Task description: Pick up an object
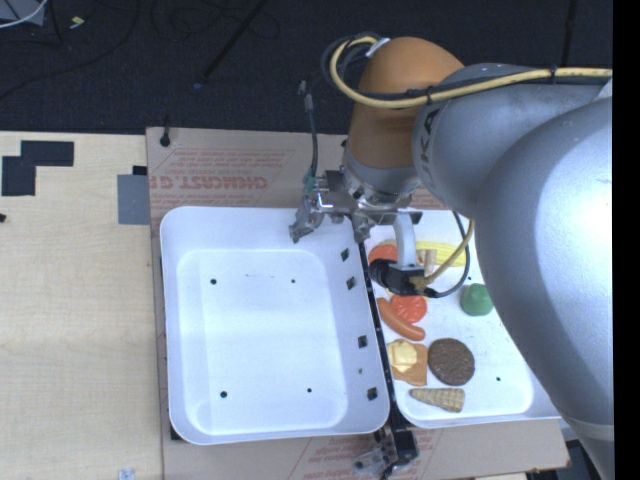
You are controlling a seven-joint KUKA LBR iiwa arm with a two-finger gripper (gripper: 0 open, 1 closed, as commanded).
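Nearest the lens is the grey arm (pixel 560 228), which looms across the view's right side and hides the right part of the right bin (pixel 495 383). Below its orange band the claw (pixel 330 230) hangs over the far corner of the left bin (pixel 250 333), just beside the wall that the two bins share. Its fingers (pixel 300 230) seem to stand wide apart with nothing between them, though the wrist covers their roots.

The loose things lie in the right bin, to the view's right of the claw and mostly nearer the camera. Farthest from the claw, at the near rim, a tan wedge (pixel 438 399) lies flat, its long axis across the view, narrow tip pointing towards the left bin. Just beyond it are a brown disc (pixel 451 361) and, on the claw's side of that, a yellow lump (pixel 405 358) close against it. Closer to the claw an orange-red piece (pixel 403 313) lies slantwise, one end towards the shared wall, the other towards the disc; its shape is hard to make out. A green piece (pixel 477 299) sits apart, close to the arm. Closest to the claw, a red piece (pixel 382 252) and a yellow piece (pixel 437 253) are each partly covered by the robot's own hardware, so which way they point cannot be told. Both bins rest on brown cardboard (pixel 230 173) on the pale surface (pixel 70 318).
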